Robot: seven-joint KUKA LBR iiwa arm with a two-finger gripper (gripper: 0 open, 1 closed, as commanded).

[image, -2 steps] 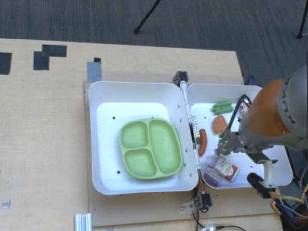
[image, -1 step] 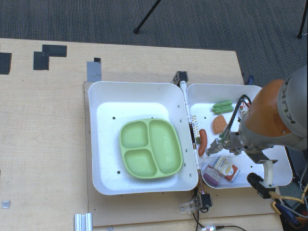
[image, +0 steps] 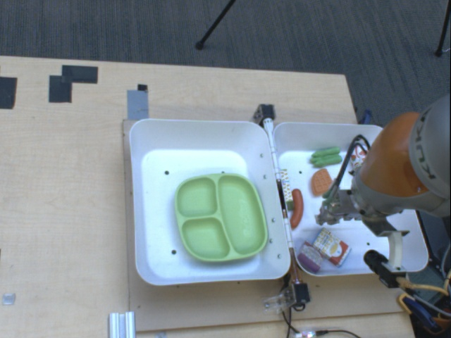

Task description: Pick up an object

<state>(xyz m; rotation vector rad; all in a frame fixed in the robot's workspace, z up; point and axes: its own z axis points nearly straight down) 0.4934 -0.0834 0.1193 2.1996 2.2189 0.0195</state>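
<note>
The right bin holds several small items. A green pea pod lies at the back, with an orange round piece just in front of it. A red sausage lies along the bin's left wall. A small printed packet and a purple piece sit at the front. My gripper hangs low in the middle of this bin, right of the sausage and just behind the packet. Nothing shows in its grasp.
The left bin holds a green three-compartment plate. A metal divider strip runs between the two bins. The grey and orange arm covers the right half of the right bin.
</note>
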